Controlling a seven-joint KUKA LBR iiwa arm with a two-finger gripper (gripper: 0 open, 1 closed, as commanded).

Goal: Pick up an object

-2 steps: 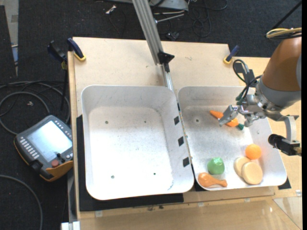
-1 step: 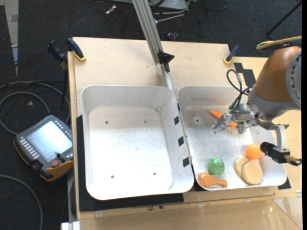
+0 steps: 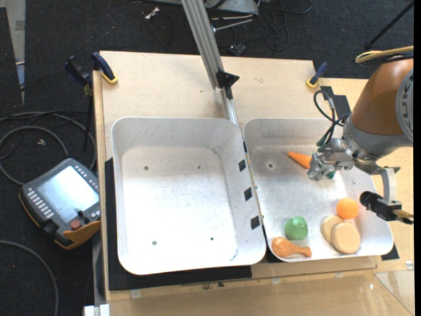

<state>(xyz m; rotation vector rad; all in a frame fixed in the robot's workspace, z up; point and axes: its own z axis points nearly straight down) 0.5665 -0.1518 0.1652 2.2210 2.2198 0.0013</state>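
Where gripper (image 3: 320, 170) hangs, carrot (image 3: 300, 158) just beside

even bright overhead light, soft shadows, slightly grainy, sharp focus.

A pale wooden bench (image 3: 171, 84) bears two shallow white bins side by side, touching along their inner walls: the left bin (image 3: 125, 176) and the right bin (image 3: 276, 133). Yellow-tipped clamps grip its far corners, one at the left (image 3: 105, 71), one at the right (image 3: 316, 76).
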